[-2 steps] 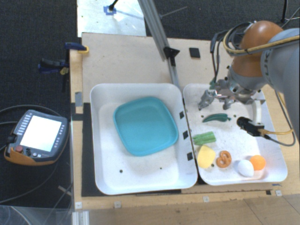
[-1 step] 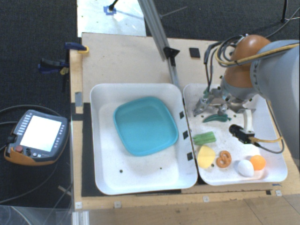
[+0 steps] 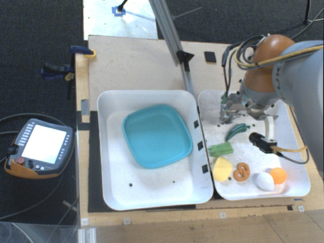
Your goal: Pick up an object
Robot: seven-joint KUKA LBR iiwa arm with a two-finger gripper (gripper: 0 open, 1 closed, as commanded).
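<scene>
My gripper (image 3: 226,116) reaches down into the right bin (image 3: 298,186) near its upper left part, just above a dark green curved piece (image 3: 236,131). Nothing shows between its fingers. Below it lie a light green block (image 3: 220,149), a yellow piece (image 3: 222,169), a brown pretzel (image 3: 241,172), a white egg (image 3: 265,180) and an orange ball (image 3: 278,175). A teal square plate (image 3: 157,135) lies in the left bin (image 3: 114,186).
The grey arm with its orange band (image 3: 271,49) covers the right bin's upper right. A metal pole (image 3: 169,29) slants down to the divide between the bins. A teach pendant (image 3: 38,147) lies on the floor at left.
</scene>
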